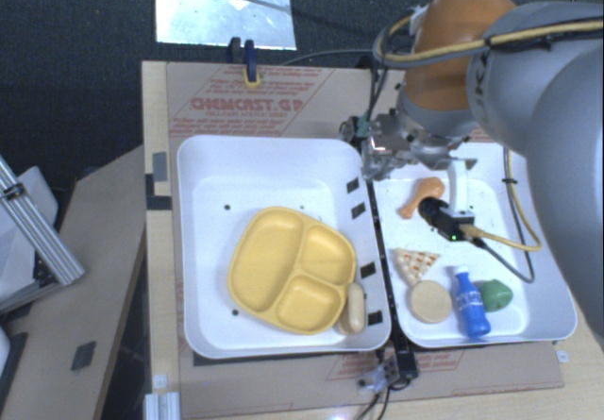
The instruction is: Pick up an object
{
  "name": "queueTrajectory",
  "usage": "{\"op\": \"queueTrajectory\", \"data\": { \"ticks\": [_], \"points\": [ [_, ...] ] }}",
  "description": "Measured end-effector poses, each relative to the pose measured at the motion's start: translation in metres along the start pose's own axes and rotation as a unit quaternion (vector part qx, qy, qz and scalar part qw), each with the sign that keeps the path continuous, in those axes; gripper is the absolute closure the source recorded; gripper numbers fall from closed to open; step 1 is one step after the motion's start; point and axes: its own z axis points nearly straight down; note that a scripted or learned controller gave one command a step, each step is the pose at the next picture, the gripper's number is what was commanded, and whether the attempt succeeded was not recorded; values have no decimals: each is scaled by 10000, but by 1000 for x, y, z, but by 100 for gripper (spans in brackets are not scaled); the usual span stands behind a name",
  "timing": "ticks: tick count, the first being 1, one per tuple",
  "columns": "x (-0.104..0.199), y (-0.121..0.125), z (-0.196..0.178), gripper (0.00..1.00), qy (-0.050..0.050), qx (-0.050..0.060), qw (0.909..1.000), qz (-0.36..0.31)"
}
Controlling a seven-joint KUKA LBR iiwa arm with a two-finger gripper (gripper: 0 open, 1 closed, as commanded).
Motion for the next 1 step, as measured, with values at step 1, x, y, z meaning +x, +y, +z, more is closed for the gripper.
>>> {"op": "queueTrajectory", "data": {
  "ticks": [1],
  "points": [
    [53, 11, -12, 100, 5, -4, 10000, -3]
  ]
}}
